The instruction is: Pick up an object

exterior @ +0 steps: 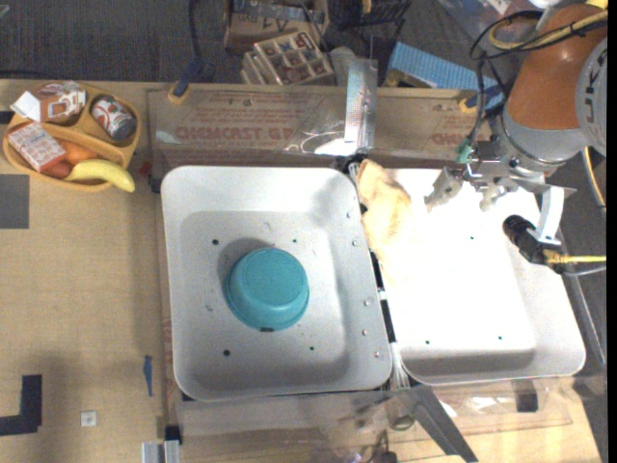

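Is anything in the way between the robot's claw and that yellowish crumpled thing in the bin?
Nothing visible is. The gripper hangs over the right bin, and just bare white floor lies between it and the yellowish crumpled thing at that bin's far left corner.

Cardboard strip [255, 128] behind the left bin [183, 258]: reddish printed letters, roughly "CHIMCRST ST", too blurred to be sure. Grey arm housing [593, 80] at top right: dark letter fragment, looks like "UK". Packets in the yellow tray [24, 152]: print unreadable.
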